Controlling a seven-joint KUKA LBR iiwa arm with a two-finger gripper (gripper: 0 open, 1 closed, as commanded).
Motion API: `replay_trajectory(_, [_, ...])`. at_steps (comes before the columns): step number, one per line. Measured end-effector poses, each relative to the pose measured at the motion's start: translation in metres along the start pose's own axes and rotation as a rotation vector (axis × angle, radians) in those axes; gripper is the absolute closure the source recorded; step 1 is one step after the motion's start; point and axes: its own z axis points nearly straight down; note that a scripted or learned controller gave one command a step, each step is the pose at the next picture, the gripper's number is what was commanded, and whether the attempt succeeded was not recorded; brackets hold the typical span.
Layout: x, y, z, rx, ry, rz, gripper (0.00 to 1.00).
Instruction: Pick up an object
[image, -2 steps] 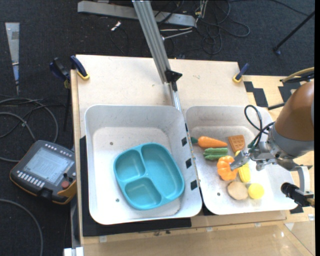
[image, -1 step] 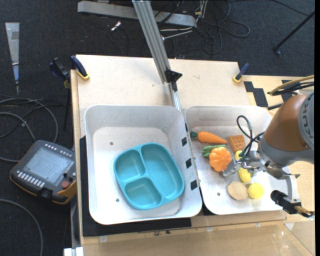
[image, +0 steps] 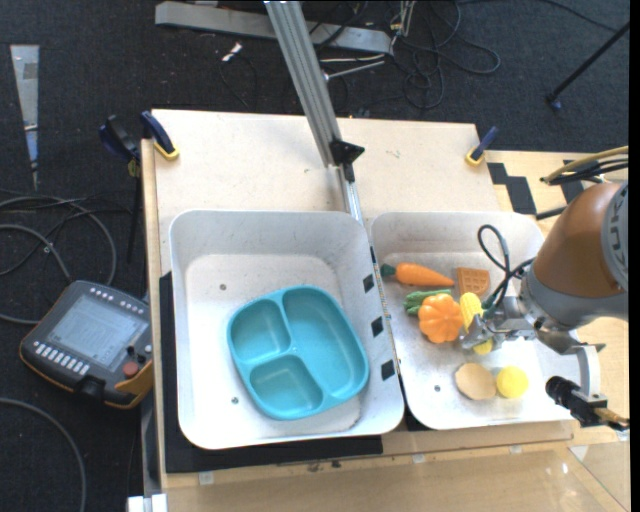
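A: In the right bin (image: 440, 232), what sits by the pincer (image: 482, 333)?
B: An orange pumpkin toy (image: 439, 318) just left, touching a corn cob (image: 470, 305); 1 yellow ball (image: 512, 382) below.
A: Grip? Writing?
B: Cannot tell; no legible labels.

The arm (image: 585, 255) is a fat rounded shell, orange on top and grey below. A black cable (image: 493, 255) loops off its wrist, and black brackets jut underneath.
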Motion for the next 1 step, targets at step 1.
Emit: replay_trajectory(1, [0.0099, 0.0023, -0.0565, -0.004, -0.001, -0.004, 1.0])
